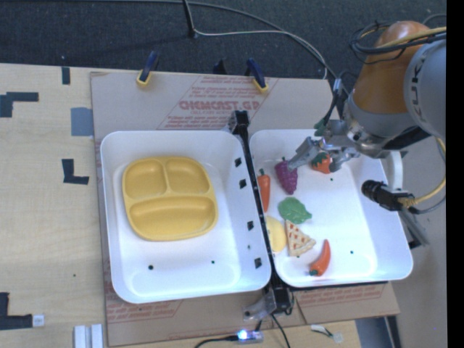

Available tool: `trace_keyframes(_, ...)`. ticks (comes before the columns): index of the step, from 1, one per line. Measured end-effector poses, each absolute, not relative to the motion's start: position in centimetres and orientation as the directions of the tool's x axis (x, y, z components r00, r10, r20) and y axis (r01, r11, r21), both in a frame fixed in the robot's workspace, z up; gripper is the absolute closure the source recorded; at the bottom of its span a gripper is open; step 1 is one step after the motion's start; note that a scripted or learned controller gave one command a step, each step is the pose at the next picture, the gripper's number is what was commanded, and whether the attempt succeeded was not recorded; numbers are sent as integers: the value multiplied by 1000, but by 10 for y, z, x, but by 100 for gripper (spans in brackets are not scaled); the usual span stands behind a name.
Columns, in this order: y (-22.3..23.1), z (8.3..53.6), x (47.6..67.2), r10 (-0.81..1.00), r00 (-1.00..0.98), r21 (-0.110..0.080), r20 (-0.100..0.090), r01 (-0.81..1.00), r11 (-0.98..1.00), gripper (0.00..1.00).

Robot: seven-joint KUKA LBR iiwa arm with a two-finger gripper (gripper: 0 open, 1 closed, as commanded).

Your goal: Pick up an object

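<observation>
Two white bins are sitting side by side on a cardboard sheet (pixel 217 104) over the wooden bench (pixel 43 194); the left bin (pixel 116 267) is holding a yellow divided plate (pixel 170 198). In the right bin (pixel 377 259), toy foods are crowding the wall nearest that plate, purple grapes (pixel 286 176), carrot (pixel 264 189), green leaf (pixel 294 210), waffle slice (pixel 299 239) and red chili (pixel 321 258), leaving its far side open. The gripper (pixel 313 156) is hovering beside the grapes with spread fingers, gripping nothing I can make out

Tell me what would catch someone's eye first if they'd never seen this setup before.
Probably the yellow divided plate, alone in the left bin, bright against the white. Next, the cluster of toy food in the right bin: purple grapes, a carrot, a green leafy piece, a pizza slice and a red chili. The gripper hangs over that bin's far end, with a small red-orange item beside it.
</observation>
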State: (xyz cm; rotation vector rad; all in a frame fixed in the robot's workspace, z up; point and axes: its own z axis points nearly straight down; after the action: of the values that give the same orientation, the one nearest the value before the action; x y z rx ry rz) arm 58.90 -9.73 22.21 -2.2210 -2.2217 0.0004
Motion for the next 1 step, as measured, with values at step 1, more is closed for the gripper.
trace_keyframes(1,-93,179,588,1000,-1,-4,0,1000,1,0)
